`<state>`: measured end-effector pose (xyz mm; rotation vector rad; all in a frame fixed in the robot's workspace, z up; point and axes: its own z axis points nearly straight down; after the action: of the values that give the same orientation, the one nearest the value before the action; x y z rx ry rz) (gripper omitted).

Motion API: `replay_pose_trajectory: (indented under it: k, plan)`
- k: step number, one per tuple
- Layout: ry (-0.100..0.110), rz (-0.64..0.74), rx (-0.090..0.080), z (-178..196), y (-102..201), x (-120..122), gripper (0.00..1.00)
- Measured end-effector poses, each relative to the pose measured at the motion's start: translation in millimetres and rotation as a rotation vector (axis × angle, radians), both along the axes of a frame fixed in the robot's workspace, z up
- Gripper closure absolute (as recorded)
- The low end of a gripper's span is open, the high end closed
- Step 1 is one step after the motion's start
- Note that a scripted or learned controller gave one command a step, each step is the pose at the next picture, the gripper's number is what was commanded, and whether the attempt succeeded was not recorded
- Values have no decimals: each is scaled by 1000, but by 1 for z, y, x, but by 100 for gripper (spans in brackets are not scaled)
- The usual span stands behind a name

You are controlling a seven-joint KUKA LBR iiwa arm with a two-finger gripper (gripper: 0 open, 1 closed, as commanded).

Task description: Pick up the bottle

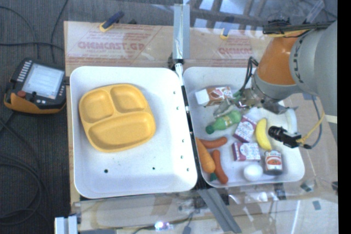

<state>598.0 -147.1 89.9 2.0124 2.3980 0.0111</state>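
The bottle (224,121) is small and green. It lies on its side near the middle of the right bin (189,118), its dark cap pointing lower left. My gripper (242,100) hangs low in the bin just above and to the right of the bottle's upper end, very near it. Whether it touches the bottle is hidden by the wrist. The grey arm with its orange band (277,63) comes in from the right, over the bin's back right corner.
Around the bottle lie a brown snack packet (218,95), two pink cartons (245,130), a banana (263,133), a small can (272,161), a white egg (252,172), a sausage (213,142) and two carrots (205,157). The left bin holds a yellow divided tray (116,116).
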Motion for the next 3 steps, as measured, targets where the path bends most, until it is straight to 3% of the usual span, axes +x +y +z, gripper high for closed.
replay_pose_trajectory:
  k: [1, 2, 3]
  plan:
    - [-1, 0, 0, 8, 0, 1, 100]
    - [-1, 0, 0, 8, 0, 1, 0]
    - [-5, -263, -1, 0, 30, -18, 0]
